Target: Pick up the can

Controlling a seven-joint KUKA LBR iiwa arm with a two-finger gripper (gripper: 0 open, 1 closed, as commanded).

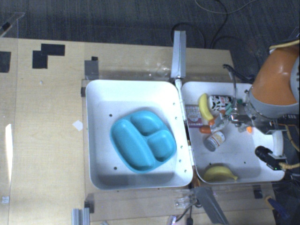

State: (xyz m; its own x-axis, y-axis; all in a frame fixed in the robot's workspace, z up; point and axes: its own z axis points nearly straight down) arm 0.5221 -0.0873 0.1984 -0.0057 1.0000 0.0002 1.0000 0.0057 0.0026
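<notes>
Gripper (229,117) sits low over the right bin (243,165), in the right-hand part of the frame, at the end of the grey arm with its orange band that comes in from the right edge. Whether it is open or closed cannot be made out from this angle, and nothing can be seen held in it.

The can (214,140), small with a grey metal end and a pale label, lies tilted on the bin floor just below and to the left of the gripper. It is near the gripper, but whether the two touch cannot be told. Its grey end points toward the lower left.

A white container with black markings (220,101) lies on its side just above and to the left of the gripper, near the bin's upper wall. A banana (203,108) rests against that container's left end, and a purple packet (193,116) lies further left by the bin's left wall. A small orange item (206,130) lies between the packet and the can. A second banana (220,173) lies along the bin's lower edge, well apart from the gripper.

The left bin (101,107), in the middle of the frame, holds a blue divided plate (140,142).
</notes>
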